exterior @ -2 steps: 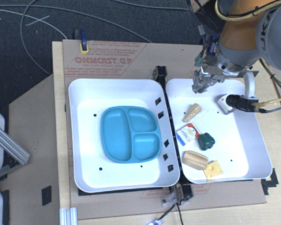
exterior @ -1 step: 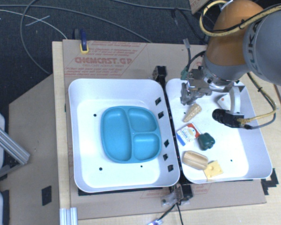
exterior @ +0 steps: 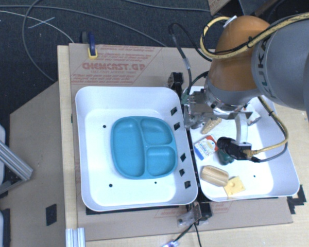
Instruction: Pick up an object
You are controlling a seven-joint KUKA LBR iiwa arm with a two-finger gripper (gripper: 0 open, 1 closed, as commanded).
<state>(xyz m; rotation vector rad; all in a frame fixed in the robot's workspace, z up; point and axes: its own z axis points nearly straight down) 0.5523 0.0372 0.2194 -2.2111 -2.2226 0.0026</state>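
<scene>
Now: tool low over right bin, just right of blue divided plate, beside wall between bins. Tool spread or pressed together: cannot tell. Small white packet with blue and red print lies right of plate, near tool. Tan rounded block right of plate's lower corner. Yellow wedge just beside block, farther from plate. Plate flat in middle of left bin. Both bins on worktop.

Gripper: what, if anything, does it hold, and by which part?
Cannot be told: the wrist hides most of the gripper over the right bin. The tan roll and yellow wedge lie loose in that bin.
</scene>
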